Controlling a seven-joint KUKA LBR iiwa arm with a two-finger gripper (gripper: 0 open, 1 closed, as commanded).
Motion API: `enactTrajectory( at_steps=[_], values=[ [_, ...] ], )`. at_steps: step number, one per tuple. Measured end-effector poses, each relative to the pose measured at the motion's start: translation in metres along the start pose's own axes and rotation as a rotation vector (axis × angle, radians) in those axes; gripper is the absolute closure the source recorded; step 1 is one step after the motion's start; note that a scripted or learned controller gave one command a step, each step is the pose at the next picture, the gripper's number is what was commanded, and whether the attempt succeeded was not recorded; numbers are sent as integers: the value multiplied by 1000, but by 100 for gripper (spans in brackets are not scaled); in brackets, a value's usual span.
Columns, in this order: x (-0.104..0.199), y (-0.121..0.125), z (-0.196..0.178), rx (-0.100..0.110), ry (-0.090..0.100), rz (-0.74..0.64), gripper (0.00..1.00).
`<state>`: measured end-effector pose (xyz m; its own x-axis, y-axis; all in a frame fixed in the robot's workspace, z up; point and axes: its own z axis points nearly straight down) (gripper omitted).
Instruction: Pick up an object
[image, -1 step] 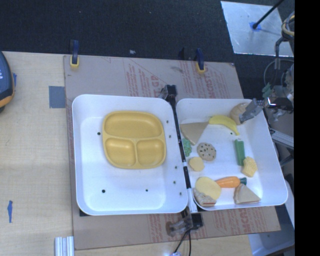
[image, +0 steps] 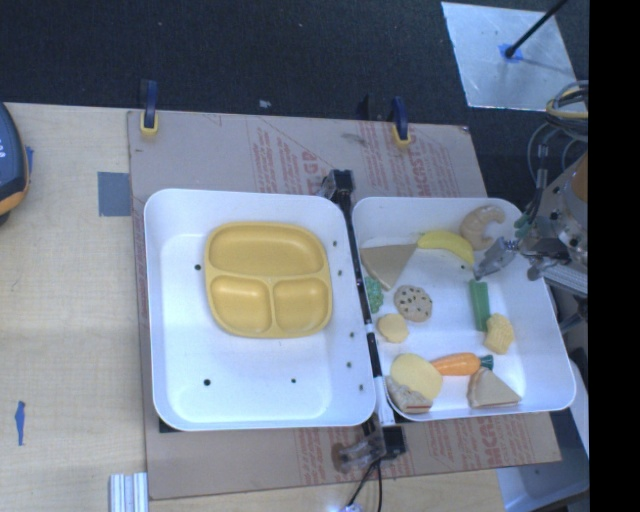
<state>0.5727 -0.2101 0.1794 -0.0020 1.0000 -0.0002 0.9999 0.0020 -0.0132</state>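
While the hand (image: 497, 262) hovers beside the banana (image: 446, 244) in the right bin (image: 556, 350), its fingers' spread is unclear.

Robotics lab test bench: two white bins (image: 160, 300) sit side by side on a cardboard sheet (image: 300, 150) held at its far edge by spring clamps (image: 149, 110), toy food (image: 412, 302) fills the right bin, and cabling (image: 365, 480) trails off the bench's near edge.
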Motion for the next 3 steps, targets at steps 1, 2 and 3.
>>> enactTrajectory(
  at_steps=[1,2,3],
  values=[
    [1,9,60,-4,1,-3,0],
    [-1,10,45,-10,-2,-2,100],
    [-1,10,45,-9,-2,-3,0]
  ],
)
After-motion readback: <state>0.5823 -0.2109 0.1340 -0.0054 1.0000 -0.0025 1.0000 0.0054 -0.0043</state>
